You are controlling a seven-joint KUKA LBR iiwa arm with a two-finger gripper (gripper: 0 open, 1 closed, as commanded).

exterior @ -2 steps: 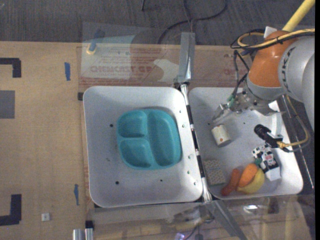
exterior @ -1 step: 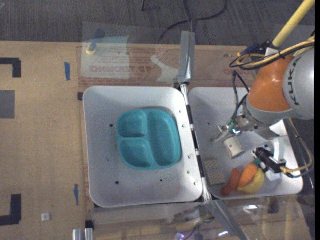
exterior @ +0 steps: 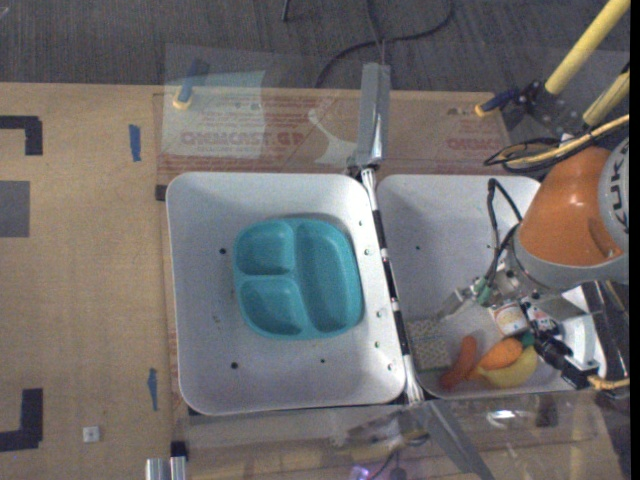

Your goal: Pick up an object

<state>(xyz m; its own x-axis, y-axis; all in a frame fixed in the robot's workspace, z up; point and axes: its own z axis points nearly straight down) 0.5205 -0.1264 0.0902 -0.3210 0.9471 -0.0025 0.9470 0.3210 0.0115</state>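
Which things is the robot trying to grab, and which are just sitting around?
For the job:
- end effector, low over the right bin
- orange carrot-like toy
- yellow toy with an orange piece on it

Just lying about:
- teal divided plate in the left bin
- speckled pad
- black cable on the floor

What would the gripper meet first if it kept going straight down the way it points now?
Probably the yellow toy with the orange pieces, lying below the gripper in the right bin; depth is unclear from this slanted view.
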